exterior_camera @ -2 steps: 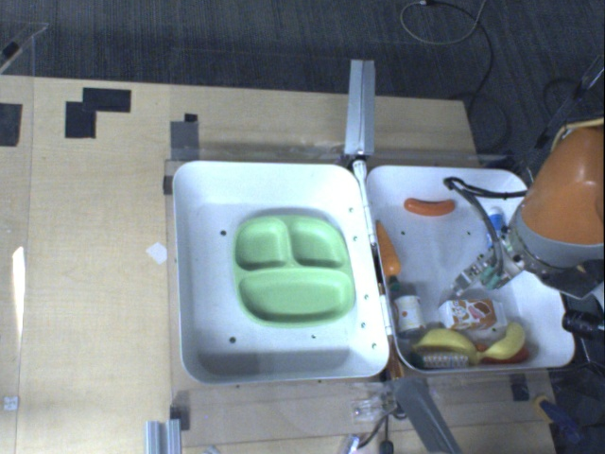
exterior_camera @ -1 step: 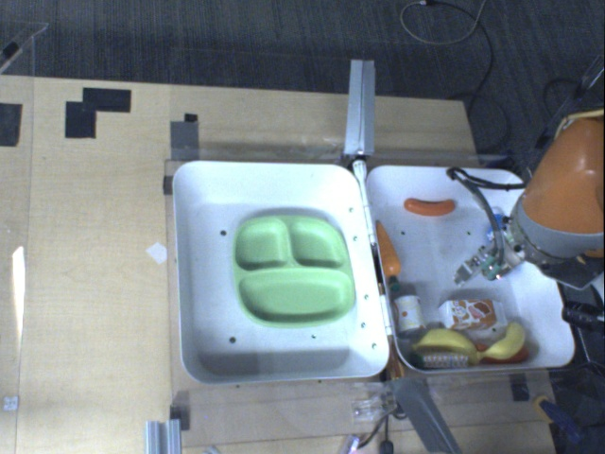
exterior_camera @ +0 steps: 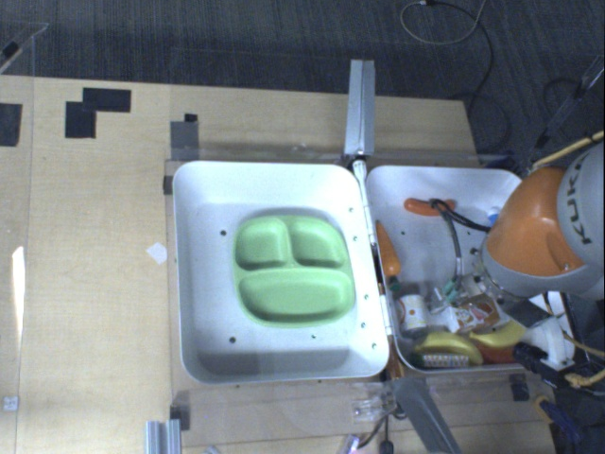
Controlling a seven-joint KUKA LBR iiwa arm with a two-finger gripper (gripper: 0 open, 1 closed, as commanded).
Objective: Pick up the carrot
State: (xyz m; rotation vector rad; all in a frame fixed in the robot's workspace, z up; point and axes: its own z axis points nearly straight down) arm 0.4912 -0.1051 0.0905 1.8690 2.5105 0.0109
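The carrot (exterior_camera: 384,246) is a slim orange piece lying along the left wall of the right bin (exterior_camera: 430,244), its dark end pointing toward the front. My gripper (exterior_camera: 458,296) hangs below the arm's orange band (exterior_camera: 532,233), low over the clutter in the front half of that bin. It is to the right of the carrot and a little nearer the front, apart from it. Cables and the wrist hide most of the gripper.
A second small orange piece (exterior_camera: 422,206) lies near the back of the right bin. A small can (exterior_camera: 411,312), a banana (exterior_camera: 450,345) and a red-yellow fruit (exterior_camera: 493,346) crowd the front. The left bin (exterior_camera: 203,253) holds a green divided plate (exterior_camera: 291,267).
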